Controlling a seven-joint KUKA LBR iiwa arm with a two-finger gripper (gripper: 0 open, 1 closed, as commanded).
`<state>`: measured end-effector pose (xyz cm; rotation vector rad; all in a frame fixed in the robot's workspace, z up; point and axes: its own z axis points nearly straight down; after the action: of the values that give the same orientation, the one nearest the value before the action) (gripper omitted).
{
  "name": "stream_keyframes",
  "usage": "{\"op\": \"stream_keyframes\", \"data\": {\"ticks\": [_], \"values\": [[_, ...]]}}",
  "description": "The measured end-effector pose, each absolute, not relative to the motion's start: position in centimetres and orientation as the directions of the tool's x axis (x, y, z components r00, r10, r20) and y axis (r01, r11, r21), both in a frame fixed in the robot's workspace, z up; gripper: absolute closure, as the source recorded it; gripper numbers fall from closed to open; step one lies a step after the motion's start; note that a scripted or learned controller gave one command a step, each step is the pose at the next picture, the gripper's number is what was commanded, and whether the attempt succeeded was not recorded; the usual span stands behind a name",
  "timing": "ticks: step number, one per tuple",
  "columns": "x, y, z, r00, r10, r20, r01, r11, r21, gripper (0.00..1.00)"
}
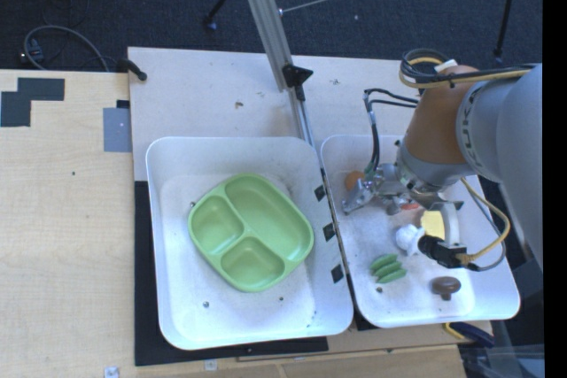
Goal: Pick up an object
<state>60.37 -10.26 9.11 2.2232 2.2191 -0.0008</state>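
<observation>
My gripper (361, 193) hangs low over the upper left part of the right bin (496, 301), reaching in from the right under the orange wrist band. Just beside its metal tips lies a small orange object (353, 180), partly hidden. Lower in the same bin lie a green pea pod (387, 268), a brown round piece (446, 286), a small white object (407, 237) and a yellow block (433, 223). A red bit (409, 207) peeks out under the wrist.
The left bin (168, 164) holds a green divided plate (250, 231). A slanted metal rail (268, 18) runs from the top centre down to the divider between the bins. Black cables loop around the wrist at right.
</observation>
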Motion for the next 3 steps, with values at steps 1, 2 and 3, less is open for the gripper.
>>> {"op": "stream_keyframes", "data": {"ticks": [1,2,3], "values": [[60.3,-10.4,10.2,0.008,1.000,0.001,1.000,-0.008,-0.001,1.00],[59.6,-11.1,15.9,0.007,1.000,-0.001,1.000,-0.007,0.003,1.00],[59.3,-10.5,20.5,0.000,1.000,0.000,1.000,0.000,0.002,1.00]]}}
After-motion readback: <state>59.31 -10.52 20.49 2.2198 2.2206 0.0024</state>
